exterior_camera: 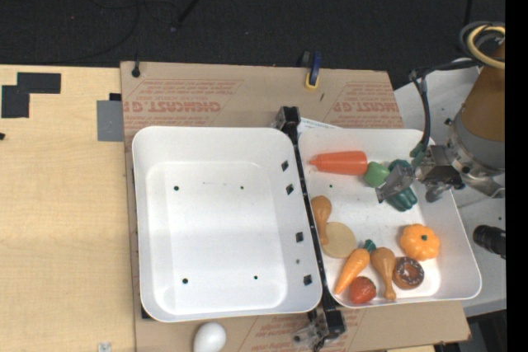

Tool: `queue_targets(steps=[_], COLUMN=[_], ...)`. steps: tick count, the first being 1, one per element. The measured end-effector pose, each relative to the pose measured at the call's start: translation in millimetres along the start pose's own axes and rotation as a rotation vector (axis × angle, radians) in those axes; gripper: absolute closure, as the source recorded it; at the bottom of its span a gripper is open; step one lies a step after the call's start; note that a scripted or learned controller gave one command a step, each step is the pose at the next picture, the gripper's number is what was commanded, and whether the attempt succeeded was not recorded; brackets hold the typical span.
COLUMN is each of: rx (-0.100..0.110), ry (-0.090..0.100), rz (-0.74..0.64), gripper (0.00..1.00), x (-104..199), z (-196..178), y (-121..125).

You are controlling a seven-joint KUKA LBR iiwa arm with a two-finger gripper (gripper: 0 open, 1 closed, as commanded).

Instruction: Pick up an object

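No object is lifted yet; the candidates lie in the right bin [462, 255]; nearest to me is the carrot with the green stem end [346, 164], lying flat along the far side of that bin; its green end is just beside my fingers [399, 187]. Further toward the near rim lie a small pumpkin [420, 241], a second smaller carrot [353, 264], a tomato [361, 289], a chocolate doughnut [407, 273], a tan drumstick-shaped piece [384, 266], a pale round disc [338, 240] and a yellow-brown piece [320, 210] close to the divider; these are crowded, several touching one another.

My fingers hang low over the right bin, dark teal, near the green stem end; nothing is visible between them; whether they are spread or closed I cannot tell from this angle. My arm [483, 107] reaches in from the right.

Step in hand, as I judge it: approach and positioning, before any grasp. Next move calls for: centring over one object, preferably the long carrot since it lies apart from the cluster; aligning across its narrow width; descending until the object sits between the fingers; closing; lifting straight up.

The left bin [144, 202] sits beside the right one on the table [58, 210]; a white ball [209, 336] rests outside, near its front edge.
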State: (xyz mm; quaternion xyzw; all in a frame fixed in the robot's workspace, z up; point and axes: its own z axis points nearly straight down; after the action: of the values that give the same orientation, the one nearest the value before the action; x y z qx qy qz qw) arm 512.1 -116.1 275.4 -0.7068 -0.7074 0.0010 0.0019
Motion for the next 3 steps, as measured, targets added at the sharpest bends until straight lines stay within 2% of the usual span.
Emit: queue_targets(steps=[1, 2, 3], rx=[-0.001, -0.003, -0.005], ry=[0.0, 0.004, 0.001], rz=[-0.005, -0.012, -0.005], gripper=[0.0, 0.0, 0.0], x=[50, 176, 230], z=[43, 38, 10], y=[80, 98, 125])
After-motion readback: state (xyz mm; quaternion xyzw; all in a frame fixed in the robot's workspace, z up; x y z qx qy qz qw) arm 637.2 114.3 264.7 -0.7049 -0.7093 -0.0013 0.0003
